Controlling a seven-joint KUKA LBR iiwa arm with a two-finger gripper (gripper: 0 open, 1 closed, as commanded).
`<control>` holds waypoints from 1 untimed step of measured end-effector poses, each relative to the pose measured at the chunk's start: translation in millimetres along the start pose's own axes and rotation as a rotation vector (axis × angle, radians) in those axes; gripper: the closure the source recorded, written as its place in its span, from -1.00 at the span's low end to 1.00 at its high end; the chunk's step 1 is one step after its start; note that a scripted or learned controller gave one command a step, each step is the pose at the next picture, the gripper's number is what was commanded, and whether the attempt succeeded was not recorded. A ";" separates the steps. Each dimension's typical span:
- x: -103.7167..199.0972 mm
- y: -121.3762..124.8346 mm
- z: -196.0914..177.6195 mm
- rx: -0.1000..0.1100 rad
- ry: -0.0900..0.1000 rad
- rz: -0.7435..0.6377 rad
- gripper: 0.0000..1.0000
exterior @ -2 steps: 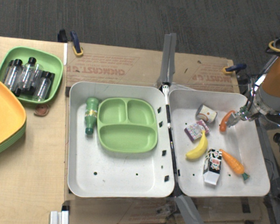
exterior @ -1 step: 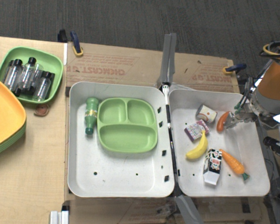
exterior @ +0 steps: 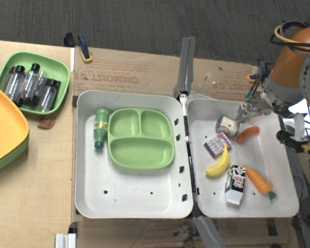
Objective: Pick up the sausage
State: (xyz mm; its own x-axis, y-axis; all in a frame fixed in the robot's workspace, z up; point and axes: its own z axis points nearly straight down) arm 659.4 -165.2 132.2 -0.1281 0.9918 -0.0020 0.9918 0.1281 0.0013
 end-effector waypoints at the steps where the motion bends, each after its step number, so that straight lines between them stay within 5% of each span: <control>1: -47.4 -67.1 41.0 0.003 0.001 0.012 1.00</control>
State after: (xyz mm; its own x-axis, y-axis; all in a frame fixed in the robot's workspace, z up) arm 599.0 -220.8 91.2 -0.1165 0.9932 -0.0010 0.9932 0.1165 -0.0013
